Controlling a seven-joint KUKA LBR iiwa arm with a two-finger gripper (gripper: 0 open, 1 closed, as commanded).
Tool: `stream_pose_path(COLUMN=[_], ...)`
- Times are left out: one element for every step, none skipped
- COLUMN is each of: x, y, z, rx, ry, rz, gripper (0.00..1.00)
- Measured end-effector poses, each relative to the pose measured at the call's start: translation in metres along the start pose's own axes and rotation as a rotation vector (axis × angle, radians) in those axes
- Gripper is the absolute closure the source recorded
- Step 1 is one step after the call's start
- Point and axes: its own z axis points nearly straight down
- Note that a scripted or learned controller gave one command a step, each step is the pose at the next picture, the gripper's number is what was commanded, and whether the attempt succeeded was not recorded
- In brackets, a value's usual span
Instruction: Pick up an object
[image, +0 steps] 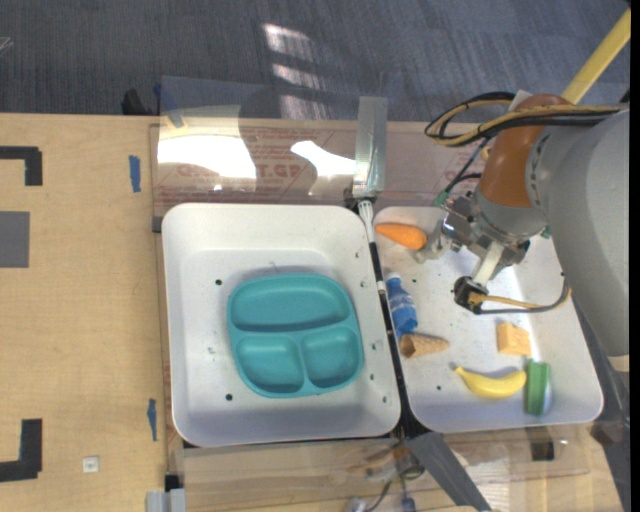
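**Pincer (447, 232) low in right bin, beside carrot: approach step, nothing held**

Pincer sat at the far end of the right bin (440, 400), just right of the carrot (403, 236). Whether the two touched could not be judged from this angle. Wide or narrow could not be told either, since the wrist hid the tip. No object was seen in its grip. The arm (512, 165) came in from the right.

Carrot lay on the bin floor near the far left corner, close to the wall shared with the left bin (200, 260). Also in the right bin:
- a blue bottle (402, 305) lay along the left wall
- a cone (425, 345) lay just below the bottle
- a banana (490, 381) lay near the front edge
- a green thing (538, 388) was at the banana's right end
- a yellow wedge (513, 339) lay just above the banana

Left bin held a teal plate (293, 333).

Judged step: lining up for a grasp, with the pick not yet made and the carrot the likeliest target. The next move probably called for a small shift left to centre over the carrot, then squaring up across its narrow width, closing and lifting straight up. Risks: the corner left little room, and the tapered carrot could roll or slip out.
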Motion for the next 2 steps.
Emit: stream_pose_path(x=[0.002, -0.057], y=[0.027, 0.042], z=[-0.093, -0.2], rx=[0.002, 0.001], ry=[-0.001, -0.002], rz=[0.484, 0.728], gripper=[0.0, 0.0])
